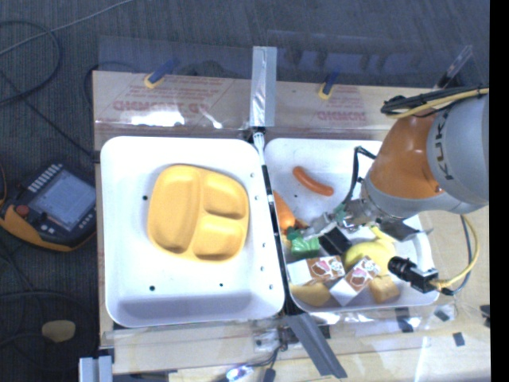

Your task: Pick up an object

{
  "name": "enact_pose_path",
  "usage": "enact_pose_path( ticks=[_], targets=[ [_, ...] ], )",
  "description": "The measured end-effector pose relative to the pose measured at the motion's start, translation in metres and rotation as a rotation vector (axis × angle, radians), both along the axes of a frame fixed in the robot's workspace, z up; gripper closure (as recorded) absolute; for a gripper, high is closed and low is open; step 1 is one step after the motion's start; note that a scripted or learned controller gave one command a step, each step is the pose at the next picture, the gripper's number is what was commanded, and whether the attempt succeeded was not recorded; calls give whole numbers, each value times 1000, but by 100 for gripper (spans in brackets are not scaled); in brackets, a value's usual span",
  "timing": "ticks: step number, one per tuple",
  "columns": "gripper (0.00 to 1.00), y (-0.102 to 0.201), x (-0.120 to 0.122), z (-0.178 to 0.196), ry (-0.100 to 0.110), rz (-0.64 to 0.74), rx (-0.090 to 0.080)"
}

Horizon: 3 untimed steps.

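Objects for picking are all piled in the right bin [274, 159], lower right of frame: one hot dog [312, 181], one yellow apple-ish fruit [367, 253], two little cartons with red print [324, 268] I can't read. Left bin [119, 237] has one yellow divided tray [199, 212]. Claw [332, 223] sits low over the pile, can't tell its state. "KUKA" reads on the arm [445, 157]
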<state>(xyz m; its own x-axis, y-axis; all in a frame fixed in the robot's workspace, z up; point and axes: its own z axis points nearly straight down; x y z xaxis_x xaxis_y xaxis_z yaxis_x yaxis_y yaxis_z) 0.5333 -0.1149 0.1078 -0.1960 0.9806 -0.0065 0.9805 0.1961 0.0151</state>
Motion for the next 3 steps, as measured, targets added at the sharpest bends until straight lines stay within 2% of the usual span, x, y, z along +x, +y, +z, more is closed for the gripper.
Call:
enact_pose_path(
  ticks=[1,2,3],
  targets=[
    [0,1,101,-9,-3,-72,0],
    [100,2,100,-2,6,-71,3],
    [100,13,52,80,23,-333,4]
  ],
)
